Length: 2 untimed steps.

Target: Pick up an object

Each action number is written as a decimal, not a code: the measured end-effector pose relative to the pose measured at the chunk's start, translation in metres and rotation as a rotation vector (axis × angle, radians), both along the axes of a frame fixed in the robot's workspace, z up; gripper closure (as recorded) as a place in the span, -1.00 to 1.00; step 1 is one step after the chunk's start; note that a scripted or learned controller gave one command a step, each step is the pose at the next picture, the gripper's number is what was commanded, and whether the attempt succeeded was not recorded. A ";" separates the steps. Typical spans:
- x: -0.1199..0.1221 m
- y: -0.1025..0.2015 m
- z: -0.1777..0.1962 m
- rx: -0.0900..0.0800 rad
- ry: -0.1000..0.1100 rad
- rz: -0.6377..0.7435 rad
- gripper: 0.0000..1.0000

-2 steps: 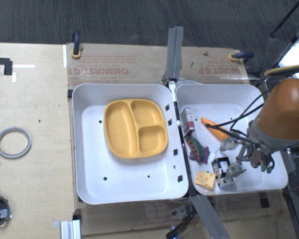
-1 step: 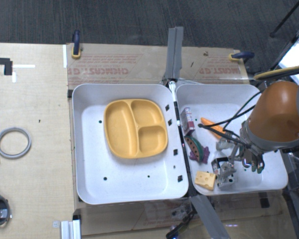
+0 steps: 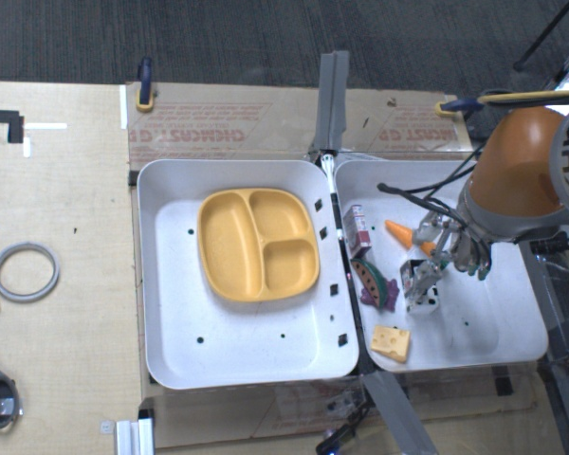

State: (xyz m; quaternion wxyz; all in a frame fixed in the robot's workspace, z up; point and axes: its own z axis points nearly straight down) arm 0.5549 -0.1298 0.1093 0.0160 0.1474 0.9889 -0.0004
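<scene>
My gripper (image 3: pixel 420 287) hangs low over the right bin (image 3: pixel 493 335), just right of its middle. Around it lie several small toys. An orange carrot (image 3: pixel 398 232) lies up and left of the fingertips. Farther left, a small pink and white packet (image 3: pixel 357 227) rests by the bin's left wall. A dark purple and green piece (image 3: pixel 375 285) lies left of the gripper. A yellow cheese wedge (image 3: pixel 391 342) sits near the front wall. A small black and white thing (image 3: pixel 423 299) lies right under the fingertips; whether it is between them I cannot tell.
The left bin (image 3: pixel 171 330) holds a yellow divided plate (image 3: pixel 258 244). A grey divider bar (image 3: pixel 333 102) runs between the bins at the back. A roll of tape (image 3: pixel 24 271) lies on the bench at the far left. Cables loop from the wrist over the right bin.
</scene>
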 end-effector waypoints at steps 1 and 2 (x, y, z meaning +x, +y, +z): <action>0.071 -0.002 -0.016 0.007 0.026 -0.209 -1.00; 0.086 -0.070 0.056 0.010 0.024 -0.432 -1.00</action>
